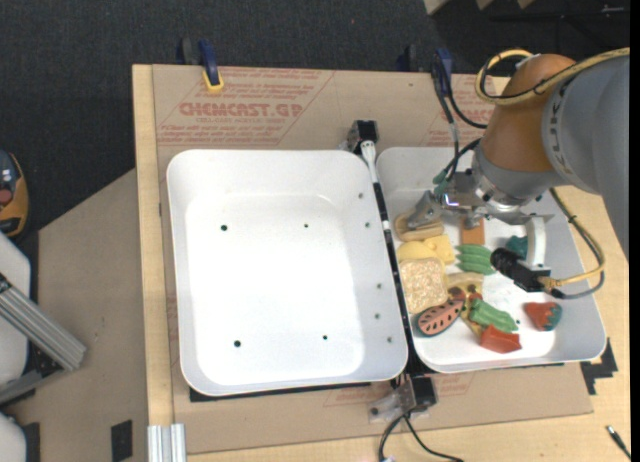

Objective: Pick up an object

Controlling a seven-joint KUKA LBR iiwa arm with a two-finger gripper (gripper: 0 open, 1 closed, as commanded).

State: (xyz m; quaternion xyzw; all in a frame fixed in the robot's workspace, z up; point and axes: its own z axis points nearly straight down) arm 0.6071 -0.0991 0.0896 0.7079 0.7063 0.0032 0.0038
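The right bin [590,335] holds a heap of small toy items. Among them are a yellow piece [425,248], a beige textured block [421,279], a dark slice with a red face [437,319], green pieces [474,256] and red pieces [545,314]. My gripper [468,212] hangs low over the upper part of this heap, under the grey wrist and orange band. A grey object [420,219] lies just to its left. The wrist hides what is under the gripper.
The left bin [200,180] lies beside the right one, with a black divider rail [385,240] between them. A yellow cable [580,270] loops from the arm over the right bin. Both bins rest on a cardboard sheet [250,100].
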